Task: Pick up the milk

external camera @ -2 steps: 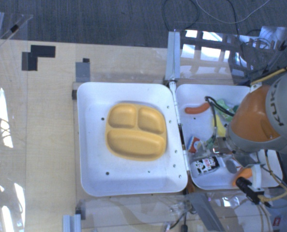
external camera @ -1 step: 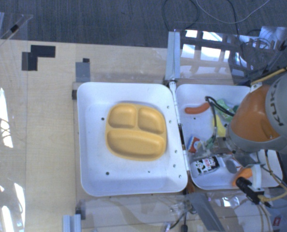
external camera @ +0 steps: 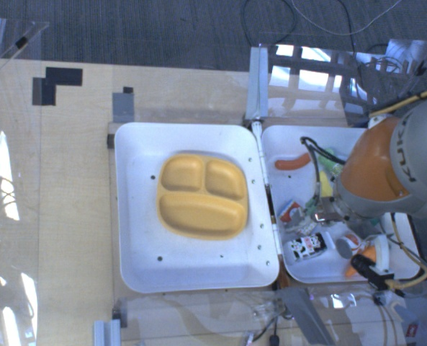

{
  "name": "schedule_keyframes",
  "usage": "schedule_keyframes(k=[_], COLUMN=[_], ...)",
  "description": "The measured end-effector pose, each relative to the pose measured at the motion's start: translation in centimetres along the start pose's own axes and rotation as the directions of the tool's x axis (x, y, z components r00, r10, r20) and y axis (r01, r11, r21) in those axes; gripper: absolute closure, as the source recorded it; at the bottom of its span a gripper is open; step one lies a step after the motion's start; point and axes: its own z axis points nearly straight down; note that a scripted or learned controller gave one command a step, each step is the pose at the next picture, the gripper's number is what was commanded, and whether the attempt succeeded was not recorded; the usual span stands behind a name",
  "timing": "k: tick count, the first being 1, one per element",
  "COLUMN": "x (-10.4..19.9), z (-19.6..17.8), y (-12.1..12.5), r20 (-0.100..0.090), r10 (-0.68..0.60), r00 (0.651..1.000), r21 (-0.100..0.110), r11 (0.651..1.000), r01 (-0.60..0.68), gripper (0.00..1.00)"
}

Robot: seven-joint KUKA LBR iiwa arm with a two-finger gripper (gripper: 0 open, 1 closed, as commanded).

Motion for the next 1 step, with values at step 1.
schedule_keyframes(k=[1], x=[-1.28], z=[-0.04], y=[-1.80], r20=[0.001], r10=[-0.131], r00=[0.991], r21=[-0.005], r11=[0.991], r01=[0.131], gripper=[0.00])
